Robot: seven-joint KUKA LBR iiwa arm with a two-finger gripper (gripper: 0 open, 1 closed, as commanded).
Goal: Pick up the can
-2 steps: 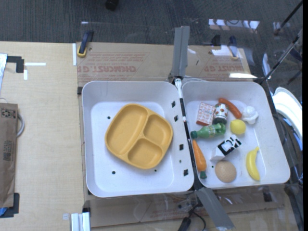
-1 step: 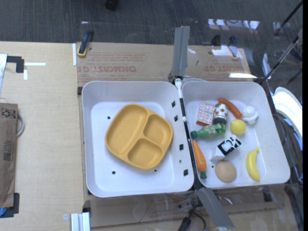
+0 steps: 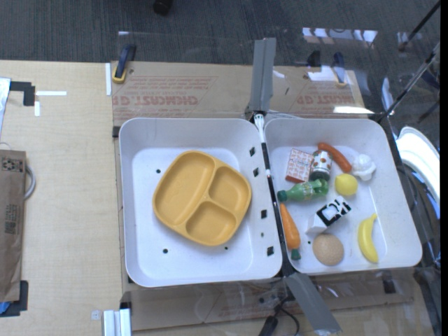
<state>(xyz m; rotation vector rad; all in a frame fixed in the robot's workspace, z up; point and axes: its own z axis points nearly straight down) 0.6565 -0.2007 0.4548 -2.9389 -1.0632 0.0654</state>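
Can (image 3: pixel 321 165): stood upright in the right bin (image 3: pixel 389 187), crowded between a red carton (image 3: pixel 299 164), an orange sausage (image 3: pixel 336 157) and a green bottle (image 3: pixel 304 192). Gripper state: cannot be told. Risk: neighbours may be nudged or seized instead, space around the can being tight.

A pale, curved stretch of what seems to be my arm (image 3: pixel 418 149) sits at the far right edge.
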